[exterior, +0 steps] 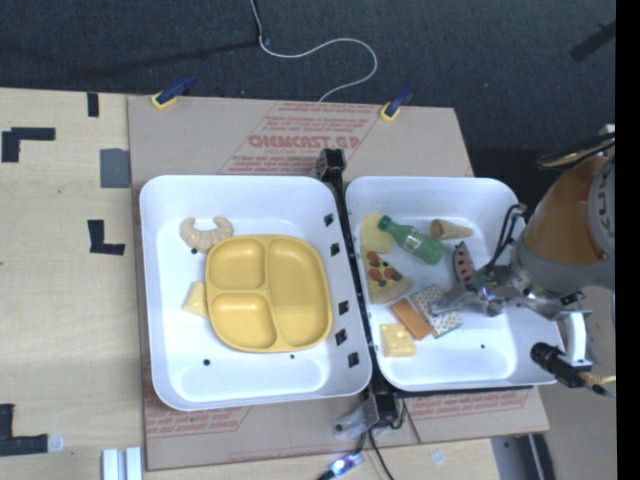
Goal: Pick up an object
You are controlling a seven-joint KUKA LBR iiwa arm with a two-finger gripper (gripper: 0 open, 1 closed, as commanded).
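My gripper (pixel 462 296) reaches from the right into the right bin (pixel 500 360), low over its middle. Just under and left of its tip lies a grey patterned packet (pixel 436 313). Close by are a dark brown oblong piece (pixel 463 261), an orange-brown cracker (pixel 409 318) and a yellow cheese square (pixel 397 341). A green bottle (pixel 411 240) lies on its side at the bin's back, beside a pizza slice (pixel 384 274) and a tan cone (pixel 451 231). Nothing is visibly lifted off the bin floor.
The left bin (pixel 165 268) holds a yellow divided plate (pixel 268 291), a croissant (pixel 205 231) and a yellow wedge (pixel 195 299). A black divider with clips (pixel 345 268) runs between the bins. The arm's orange-banded wrist (pixel 565 223) stands over the right bin's right wall.
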